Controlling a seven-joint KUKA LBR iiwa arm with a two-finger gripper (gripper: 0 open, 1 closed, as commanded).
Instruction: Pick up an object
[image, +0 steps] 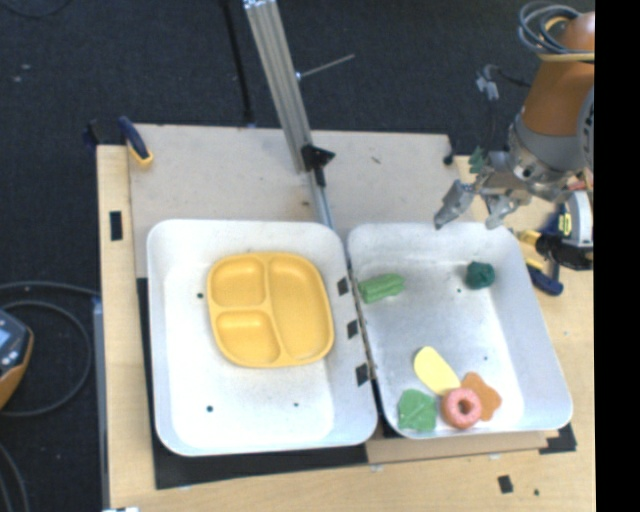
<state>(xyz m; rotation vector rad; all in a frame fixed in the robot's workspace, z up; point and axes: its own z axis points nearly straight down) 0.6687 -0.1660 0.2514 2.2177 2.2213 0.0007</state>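
A yellow tray (270, 308) with 3 compartments lies in the white left bin (180, 400). The white right bin (530, 340) holds a light green block (381, 289), a dark green lump (481, 274), a pale yellow piece (435, 369), a pink ring (461, 408), an orange piece (487, 394) and a green piece (417, 411).

A robotics lab. A plywood desk (230, 180) stands on dark carpet (60, 60), with an aluminium camera mast (283, 85). Loose cables (45, 330) trail alongside.

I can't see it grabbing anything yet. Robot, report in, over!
Gripper open, holding nothing, above the right bin's far rim. Nearest: dark green toy, light green block. Nothing in the way.
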